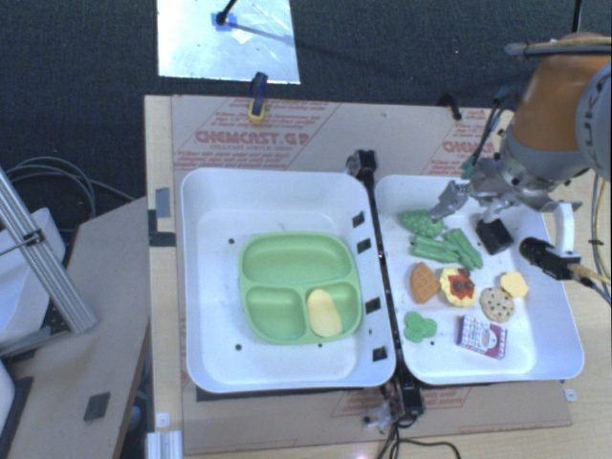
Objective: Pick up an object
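camera view: arm [559,103] bent low over right bin [564,352], gripper [473,213] fingers spread, holding nothing.

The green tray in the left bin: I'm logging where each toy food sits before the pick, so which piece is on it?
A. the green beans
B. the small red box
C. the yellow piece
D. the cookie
C: the yellow piece lies in the lower right compartment of the green tray, while the cookie, green beans and small red box all lie in the right bin.
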### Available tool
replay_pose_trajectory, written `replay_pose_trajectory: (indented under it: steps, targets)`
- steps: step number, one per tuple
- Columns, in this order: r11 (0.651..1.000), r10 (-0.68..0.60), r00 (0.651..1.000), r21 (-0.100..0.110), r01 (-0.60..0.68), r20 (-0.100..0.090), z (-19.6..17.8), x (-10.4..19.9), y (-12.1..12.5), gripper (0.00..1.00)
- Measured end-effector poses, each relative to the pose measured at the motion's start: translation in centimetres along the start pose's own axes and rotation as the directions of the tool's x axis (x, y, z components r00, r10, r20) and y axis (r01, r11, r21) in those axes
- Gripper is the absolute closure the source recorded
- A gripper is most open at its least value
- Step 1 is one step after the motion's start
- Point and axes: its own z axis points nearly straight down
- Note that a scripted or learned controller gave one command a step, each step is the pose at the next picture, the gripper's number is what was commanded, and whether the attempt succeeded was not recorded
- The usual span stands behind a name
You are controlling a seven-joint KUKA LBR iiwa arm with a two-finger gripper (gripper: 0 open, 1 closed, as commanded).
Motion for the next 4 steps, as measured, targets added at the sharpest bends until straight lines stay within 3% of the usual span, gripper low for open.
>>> replay_pose_trajectory:
  steps: [1,2,3,4]
  targets:
    - [1.0,0.003,1.0,0.005,-0.003,-0.001,5.5,-1.1,-3.6,0.0]
    - [1.0,0.004,1.0,-0.002,-0.004,0.001,10.7,-6.2,-0.2,0.0]
    - [1.0,0.002,1.0,-0.005,-0.002,0.002,9.3,-6.0,-0.2,1.0]
    - [1.0,0.001,1.0,-0.005,-0.001,0.001,9.4,-6.0,-0.2,0.0]
